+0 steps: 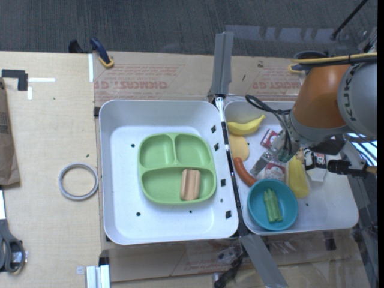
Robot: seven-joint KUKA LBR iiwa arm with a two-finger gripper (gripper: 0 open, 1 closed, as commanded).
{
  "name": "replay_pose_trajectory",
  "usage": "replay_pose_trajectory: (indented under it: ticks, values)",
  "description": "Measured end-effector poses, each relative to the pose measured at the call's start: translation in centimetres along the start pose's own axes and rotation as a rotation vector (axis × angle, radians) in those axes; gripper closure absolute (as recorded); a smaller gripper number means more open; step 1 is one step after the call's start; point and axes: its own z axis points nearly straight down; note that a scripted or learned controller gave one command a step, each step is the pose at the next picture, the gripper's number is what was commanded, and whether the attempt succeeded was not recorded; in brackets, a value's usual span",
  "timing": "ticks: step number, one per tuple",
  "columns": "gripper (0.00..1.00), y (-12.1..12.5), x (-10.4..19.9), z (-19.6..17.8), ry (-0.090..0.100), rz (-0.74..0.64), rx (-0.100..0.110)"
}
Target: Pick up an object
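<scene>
My gripper (271, 158) hangs low over the middle of the right bin (327, 212), under the arm's orange band (324, 98). Around it lie a banana (246, 125), a pale yellow round piece (239, 146), an orange-red sausage (243, 171) and a yellow oblong object (297, 177). A blue bowl (255, 212) at the bin's front holds a green vegetable (272, 206). The wrist hides whatever lies right beneath it. In the left bin (108, 179) a green divided plate (150, 155) carries a tan bun piece (190, 184).
A raised divider (223, 143) separates the two bins. On the bench to the left lie a ring of tape (78, 180), a brown bag (7, 137) and scissors (9, 254). A blue clamp (102, 51) sits at the back.
</scene>
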Motion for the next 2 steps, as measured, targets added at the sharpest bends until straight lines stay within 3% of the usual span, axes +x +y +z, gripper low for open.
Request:
replay_pose_trajectory:
  ticks: [1, 2]
  values:
    - [0.0, -2.5, -5.0, -5.8, -0.001, 0.121, 0.001]
    - [0.0, 0.4, -6.5, 0.0, 0.0, 0.304, 0.001]
